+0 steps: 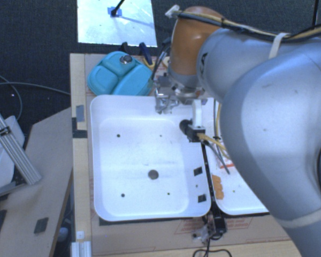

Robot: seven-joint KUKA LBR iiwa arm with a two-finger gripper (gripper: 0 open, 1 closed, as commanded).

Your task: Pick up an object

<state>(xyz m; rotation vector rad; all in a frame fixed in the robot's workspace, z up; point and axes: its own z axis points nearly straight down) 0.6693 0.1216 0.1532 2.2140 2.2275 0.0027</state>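
Metal gripper (165, 103) hangs over smooth white left bin's (104, 197) far rim; fingers' state unclear. Rounded blue plastic container (119, 75) sits beyond on table (79, 154).

No lettering, label, brand mark or number can be read anywhere on the bench. The shallow white plastic bin (144, 165) bears only dark dots, and the small black tags along its right rim are blank.

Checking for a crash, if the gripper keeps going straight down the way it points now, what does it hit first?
Most likely the far rim or back wall of the left bin. The gripper points down right over that edge. Depth is unclear from this slanted view, so it might land just inside on the bin floor.
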